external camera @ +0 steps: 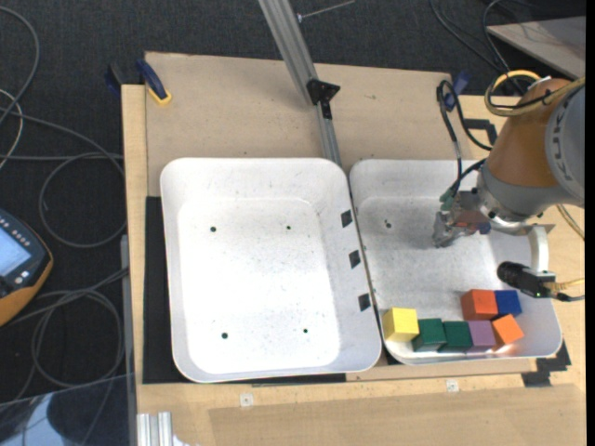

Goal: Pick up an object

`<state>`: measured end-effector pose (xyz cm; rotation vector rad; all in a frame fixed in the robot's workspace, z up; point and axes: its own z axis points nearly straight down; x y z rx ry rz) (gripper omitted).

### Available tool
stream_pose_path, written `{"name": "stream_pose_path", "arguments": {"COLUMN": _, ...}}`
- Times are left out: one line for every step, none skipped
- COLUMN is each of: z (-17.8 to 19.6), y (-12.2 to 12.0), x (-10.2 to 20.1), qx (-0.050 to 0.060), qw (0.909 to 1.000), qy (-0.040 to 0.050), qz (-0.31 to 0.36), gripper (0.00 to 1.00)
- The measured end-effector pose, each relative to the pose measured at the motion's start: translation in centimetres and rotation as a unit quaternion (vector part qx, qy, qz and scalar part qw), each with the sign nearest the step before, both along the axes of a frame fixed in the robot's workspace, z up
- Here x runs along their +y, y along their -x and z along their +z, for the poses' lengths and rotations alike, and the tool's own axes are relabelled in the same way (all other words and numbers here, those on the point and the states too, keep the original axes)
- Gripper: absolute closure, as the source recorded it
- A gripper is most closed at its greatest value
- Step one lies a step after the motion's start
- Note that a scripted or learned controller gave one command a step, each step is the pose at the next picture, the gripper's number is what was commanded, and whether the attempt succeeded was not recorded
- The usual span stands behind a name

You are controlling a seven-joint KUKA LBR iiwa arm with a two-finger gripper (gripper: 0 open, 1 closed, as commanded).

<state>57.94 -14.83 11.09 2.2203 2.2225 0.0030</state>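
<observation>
Coloured blocks [456, 325] crowd the right bin's [409, 249] near edge, row running left-right; jaws [450, 227] above, spread seemingly indiscernible.

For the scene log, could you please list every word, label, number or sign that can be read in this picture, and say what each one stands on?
None can be read.
The handheld device at the left edge has a lit screen, but its content is too small and blurred to read.
The coloured blocks, both white bins and the gripper bear no visible lettering.
</observation>
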Motion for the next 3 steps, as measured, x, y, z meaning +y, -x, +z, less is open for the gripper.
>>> {"name": "stream_pose_path", "arguments": {"z": 4.7, "y": -1.0, "x": 0.1, "qx": -0.003, "qw": 1.0000, "qy": 0.0014, "qz": 0.001, "gripper": 1.00}}
{"name": "stream_pose_path", "arguments": {"z": 9.2, "y": -0.7, "x": -0.1, "qx": -0.002, "qw": 1.0000, "qy": 0.0014, "qz": 0.000, "gripper": 1.00}}
{"name": "stream_pose_path", "arguments": {"z": 13.8, "y": -1.0, "x": 0.5, "qx": -0.003, "qw": 1.0000, "qy": 0.0015, "qz": 0.001, "gripper": 1.00}}
